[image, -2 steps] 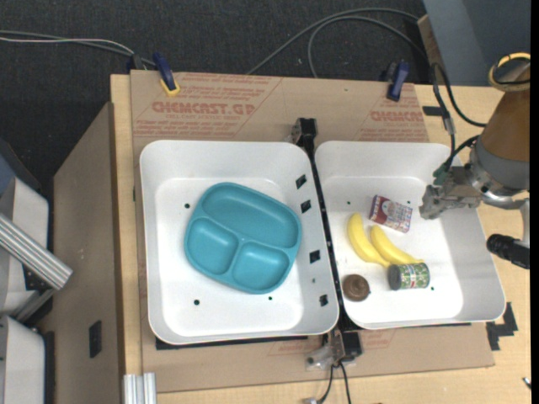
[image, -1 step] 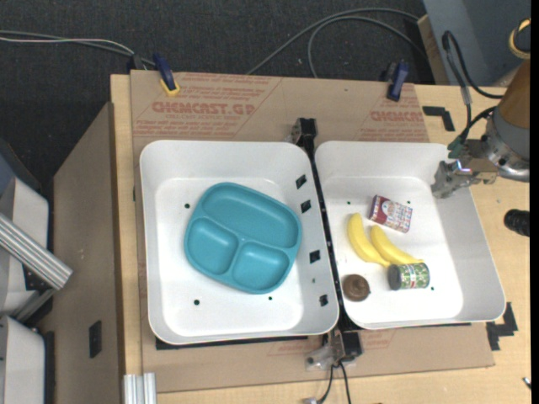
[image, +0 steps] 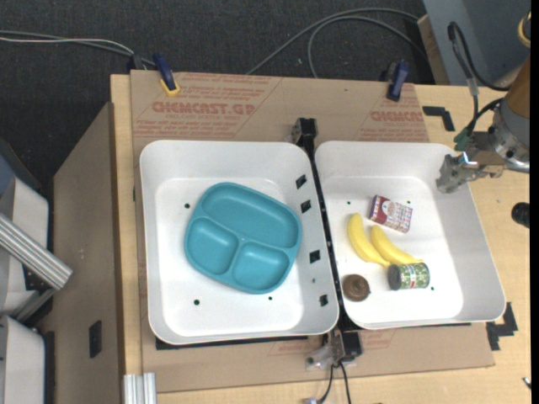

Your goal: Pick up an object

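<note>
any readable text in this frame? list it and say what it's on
"CHEMCAST GP": red print on the brown backing sheet behind the left bin.
The same red print behind the right bin: too faint to read.
Small carton: label too small to read.
Green can: label too small to read.

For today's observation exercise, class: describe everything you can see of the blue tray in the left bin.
The blue tray is a teal, rounded, plastic-looking plate with three compartments: one long section across its upper part and two smaller ones below, split by raised ridges. It lies flat, right side up and turned at a slant, near the middle of the left bin. Nothing sits in its compartments, and it touches only the bin floor.
</note>
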Robot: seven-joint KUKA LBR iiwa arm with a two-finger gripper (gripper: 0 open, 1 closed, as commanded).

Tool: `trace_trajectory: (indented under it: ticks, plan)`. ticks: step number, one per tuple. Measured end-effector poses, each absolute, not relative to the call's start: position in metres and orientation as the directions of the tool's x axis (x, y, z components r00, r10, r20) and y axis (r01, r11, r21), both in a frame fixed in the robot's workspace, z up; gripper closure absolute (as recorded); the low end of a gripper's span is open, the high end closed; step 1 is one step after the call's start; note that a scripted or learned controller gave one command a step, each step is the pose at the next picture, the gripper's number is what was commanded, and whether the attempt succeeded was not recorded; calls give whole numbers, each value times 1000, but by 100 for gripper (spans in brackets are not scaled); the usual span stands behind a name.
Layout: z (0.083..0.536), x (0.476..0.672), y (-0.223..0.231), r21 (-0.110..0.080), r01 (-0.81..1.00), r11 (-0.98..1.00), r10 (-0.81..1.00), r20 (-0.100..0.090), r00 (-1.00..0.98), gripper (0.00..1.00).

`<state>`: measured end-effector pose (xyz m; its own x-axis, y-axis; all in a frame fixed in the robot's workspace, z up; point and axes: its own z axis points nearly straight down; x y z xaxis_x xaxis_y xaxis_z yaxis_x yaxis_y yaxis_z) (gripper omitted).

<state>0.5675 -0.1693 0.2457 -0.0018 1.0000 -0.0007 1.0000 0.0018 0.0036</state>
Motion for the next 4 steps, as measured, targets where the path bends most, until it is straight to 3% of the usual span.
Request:
trace_trajectory:
  ticks: [2,3,4]
  plan:
    - [223,591,-64,-3,1000,7,1000,3,-7,100]
    - [229,590,-5,-1,1000,8,1000,3,-8,100]
    - [220,607,46,1,1000,7,1000,2,-7,100]
